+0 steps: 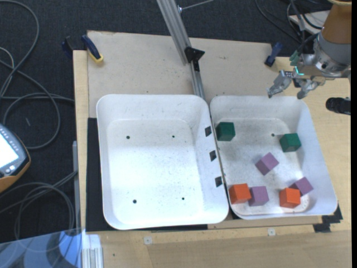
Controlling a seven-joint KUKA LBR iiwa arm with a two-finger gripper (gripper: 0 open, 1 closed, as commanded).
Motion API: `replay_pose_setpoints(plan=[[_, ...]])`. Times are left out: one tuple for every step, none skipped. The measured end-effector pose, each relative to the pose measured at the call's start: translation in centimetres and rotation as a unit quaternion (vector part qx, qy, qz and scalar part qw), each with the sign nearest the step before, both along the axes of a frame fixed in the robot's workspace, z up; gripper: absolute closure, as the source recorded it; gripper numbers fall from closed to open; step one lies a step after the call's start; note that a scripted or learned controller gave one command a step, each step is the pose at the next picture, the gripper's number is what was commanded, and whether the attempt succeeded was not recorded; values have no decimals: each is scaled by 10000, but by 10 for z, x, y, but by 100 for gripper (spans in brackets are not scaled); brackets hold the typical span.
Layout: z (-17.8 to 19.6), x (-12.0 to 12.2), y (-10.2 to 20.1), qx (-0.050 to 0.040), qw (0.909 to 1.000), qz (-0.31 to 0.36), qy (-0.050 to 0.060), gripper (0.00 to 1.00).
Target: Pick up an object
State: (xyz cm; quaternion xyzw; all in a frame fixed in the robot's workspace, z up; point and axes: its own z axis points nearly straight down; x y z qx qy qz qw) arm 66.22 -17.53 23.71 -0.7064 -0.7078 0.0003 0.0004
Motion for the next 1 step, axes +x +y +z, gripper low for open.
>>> replay_pose_setpoints(plan=[[61,-90,-41,-11,10000,-35,-14,0]])
